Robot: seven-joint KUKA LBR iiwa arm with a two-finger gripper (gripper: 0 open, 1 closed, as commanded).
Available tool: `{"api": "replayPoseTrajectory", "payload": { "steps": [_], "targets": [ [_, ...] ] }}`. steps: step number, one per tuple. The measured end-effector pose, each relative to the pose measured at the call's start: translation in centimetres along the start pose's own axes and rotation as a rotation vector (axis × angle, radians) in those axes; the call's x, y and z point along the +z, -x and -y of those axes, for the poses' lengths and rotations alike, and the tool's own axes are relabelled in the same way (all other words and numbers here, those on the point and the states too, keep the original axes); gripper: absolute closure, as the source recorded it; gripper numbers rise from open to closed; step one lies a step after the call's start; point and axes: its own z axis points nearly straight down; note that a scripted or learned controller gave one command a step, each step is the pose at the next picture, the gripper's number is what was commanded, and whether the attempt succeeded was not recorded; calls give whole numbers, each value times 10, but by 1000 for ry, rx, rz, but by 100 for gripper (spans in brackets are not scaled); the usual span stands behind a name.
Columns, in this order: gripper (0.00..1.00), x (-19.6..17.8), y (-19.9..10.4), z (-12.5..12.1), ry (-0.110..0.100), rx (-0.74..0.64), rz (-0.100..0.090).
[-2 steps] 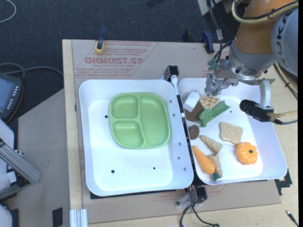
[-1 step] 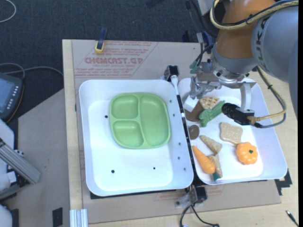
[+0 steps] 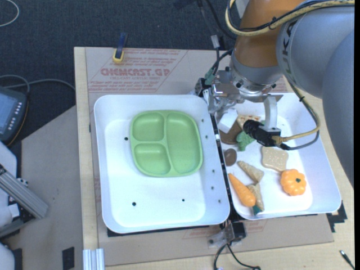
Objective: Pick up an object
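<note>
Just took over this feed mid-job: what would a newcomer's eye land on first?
The grey arm's orange band looms over the right white bin, its gripper low over the toy food. The pale green divided plate lies alone in the left white bin; a small orange pumpkin sits right.

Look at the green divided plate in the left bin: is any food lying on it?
No. The green divided plate has three bare compartments; the carrot and pumpkin lie in the right bin.

Glossy white plastic bins (image 3: 112, 207) — matt green plastic plate (image 3: 166, 143) — on brown paper-covered board (image 3: 140, 72).
</note>
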Motion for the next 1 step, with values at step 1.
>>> {"api": "replayPoseTrajectory", "payload": {
  "steps": [1],
  "targets": [
    [100, 16, 0, -3, -6, 3, 1]
  ]
}}
